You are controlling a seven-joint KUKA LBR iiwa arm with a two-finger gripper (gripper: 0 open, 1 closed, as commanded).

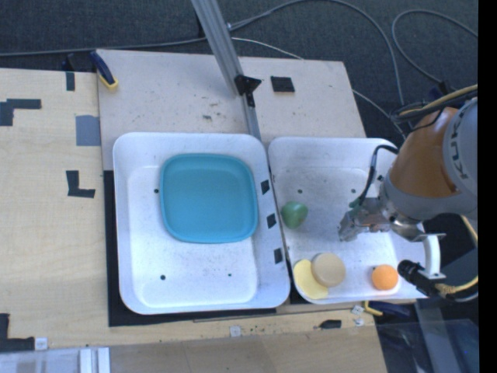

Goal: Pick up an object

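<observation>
Grey arm (466, 142), orange wrist band, dark metal hand (351, 228), black cable

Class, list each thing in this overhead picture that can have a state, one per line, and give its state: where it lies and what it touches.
Blue plate: flat in the left bin.
Green ball: in the right bin, alone.
Tan disc: resting on the yellow piece.
Orange ball: near the bin's front corner, alone.
Gripper: low over the right bin, holding nothing visible.
</observation>
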